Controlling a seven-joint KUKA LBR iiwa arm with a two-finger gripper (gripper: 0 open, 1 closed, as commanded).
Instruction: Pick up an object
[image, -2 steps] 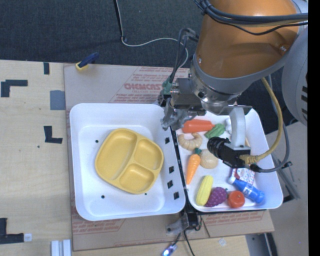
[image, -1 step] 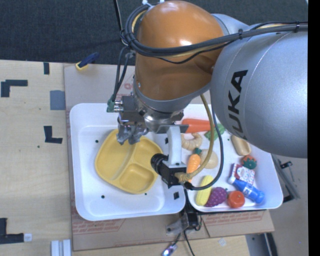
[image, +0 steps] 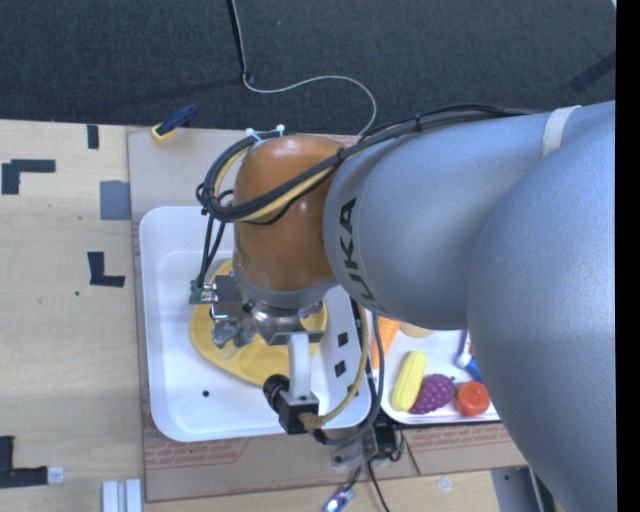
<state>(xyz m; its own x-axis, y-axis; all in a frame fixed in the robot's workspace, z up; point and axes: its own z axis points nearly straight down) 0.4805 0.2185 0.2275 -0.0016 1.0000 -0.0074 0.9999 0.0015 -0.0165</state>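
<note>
Over left bin (image: 165, 300), arm (image: 420, 240), perhaps low.

The grey arm (image: 420, 230) bears the partly visible black lettering "UKA".

— How is the scene viewed?
— One fixed camera is used, set above the bench (image: 60, 300) and angled down at a slant.
— What is covered?
— Both white bins are taken in: the left bin (image: 165, 330) is seen mid-frame, the right bin (image: 440, 415) lower right. Dark floor is seen along the top.
— How close?
— The arm (image: 450, 230) is caught close up, entering from the right, so much of the frame is blocked.
</note>
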